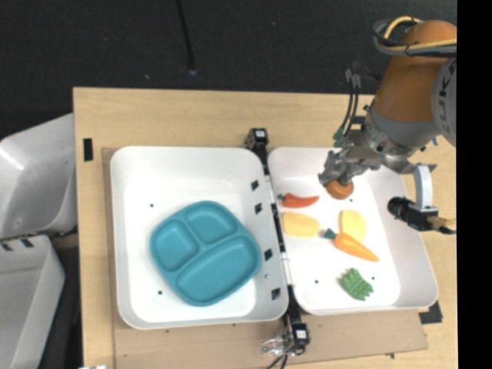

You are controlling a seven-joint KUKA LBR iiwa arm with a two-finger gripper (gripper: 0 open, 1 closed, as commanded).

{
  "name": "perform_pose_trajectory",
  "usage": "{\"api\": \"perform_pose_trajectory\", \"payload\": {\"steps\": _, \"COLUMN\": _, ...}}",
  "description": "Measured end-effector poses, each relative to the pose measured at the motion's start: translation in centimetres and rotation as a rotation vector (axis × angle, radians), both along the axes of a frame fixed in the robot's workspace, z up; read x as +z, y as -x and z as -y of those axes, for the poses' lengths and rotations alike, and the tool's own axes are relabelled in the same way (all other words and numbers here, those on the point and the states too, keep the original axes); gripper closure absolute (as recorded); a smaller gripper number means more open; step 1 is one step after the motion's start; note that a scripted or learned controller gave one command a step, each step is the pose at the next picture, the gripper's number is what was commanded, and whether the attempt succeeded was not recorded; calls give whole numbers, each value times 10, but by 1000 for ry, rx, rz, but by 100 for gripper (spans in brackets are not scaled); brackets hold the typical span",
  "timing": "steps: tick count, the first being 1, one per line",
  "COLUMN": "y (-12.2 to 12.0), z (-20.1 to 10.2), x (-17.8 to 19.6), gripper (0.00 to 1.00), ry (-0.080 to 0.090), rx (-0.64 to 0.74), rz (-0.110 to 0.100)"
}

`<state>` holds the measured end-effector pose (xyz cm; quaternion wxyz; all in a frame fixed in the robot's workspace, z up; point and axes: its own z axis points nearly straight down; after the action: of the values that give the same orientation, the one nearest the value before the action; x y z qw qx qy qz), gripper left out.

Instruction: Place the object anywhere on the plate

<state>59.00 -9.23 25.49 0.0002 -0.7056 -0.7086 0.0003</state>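
A blue three-compartment plate [204, 252] lies in the left white bin [138, 175]. My gripper [339, 181] hangs over the upper part of the right white bin [403, 271], well to the right of the plate. A small round orange-brown object [340, 190] sits at the fingertips, and the fingers look shut on it. The gripper body hides the object's top.
Toy foods lie in the right bin: a red chili [300, 201], a yellow piece [300, 224], a second yellow piece [353, 222], a carrot [355, 245] and a green piece [356, 283]. The raised divider [273, 221] between the bins stands between gripper and plate.
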Motion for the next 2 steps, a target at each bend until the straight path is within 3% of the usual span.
{"api": "perform_pose_trajectory", "payload": {"steps": 2, "y": 28, "z": -95, "x": 0, "gripper": 100, "ry": -2, "rx": 3, "rz": 1}}
